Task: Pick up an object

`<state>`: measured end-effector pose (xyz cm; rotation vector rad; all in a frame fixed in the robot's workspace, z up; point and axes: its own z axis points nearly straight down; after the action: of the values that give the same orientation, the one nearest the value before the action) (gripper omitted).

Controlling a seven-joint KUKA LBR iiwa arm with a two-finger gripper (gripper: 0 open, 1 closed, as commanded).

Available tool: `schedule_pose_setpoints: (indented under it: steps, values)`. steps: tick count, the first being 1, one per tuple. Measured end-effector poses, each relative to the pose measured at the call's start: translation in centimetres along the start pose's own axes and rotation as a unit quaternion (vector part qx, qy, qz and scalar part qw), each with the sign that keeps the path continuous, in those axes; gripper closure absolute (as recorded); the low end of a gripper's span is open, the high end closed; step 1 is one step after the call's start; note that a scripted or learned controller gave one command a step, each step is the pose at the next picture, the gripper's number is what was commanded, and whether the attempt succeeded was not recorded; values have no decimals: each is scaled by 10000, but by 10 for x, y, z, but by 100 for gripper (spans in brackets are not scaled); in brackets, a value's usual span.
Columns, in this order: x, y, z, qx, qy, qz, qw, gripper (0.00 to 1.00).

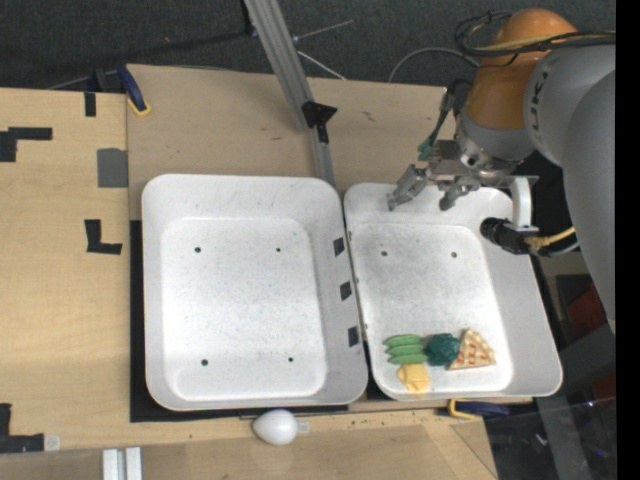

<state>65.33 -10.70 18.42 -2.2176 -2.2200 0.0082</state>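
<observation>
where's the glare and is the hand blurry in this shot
Camera view: the left bin has a bright washed-out patch low on its floor; the hand is soft but readable, fingers apart over the right bin; the toys look sharp.

Bench bearing two bins

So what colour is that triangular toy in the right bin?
Tan with red dots, the triangular toy, seen in the camera view.

A white egg-shaped object lies on the bench just below the left bin, while a metal pole slants above it.
</observation>
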Motion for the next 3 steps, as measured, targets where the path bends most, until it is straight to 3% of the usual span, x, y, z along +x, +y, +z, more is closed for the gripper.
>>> schedule_pose_setpoints:
  steps: [2, 3]
  values:
    - [-1, 8, 98, -11, -2, -6, 10000, 0]
    - [0, 8, 86, -22, -2, -12, 10000, 100]
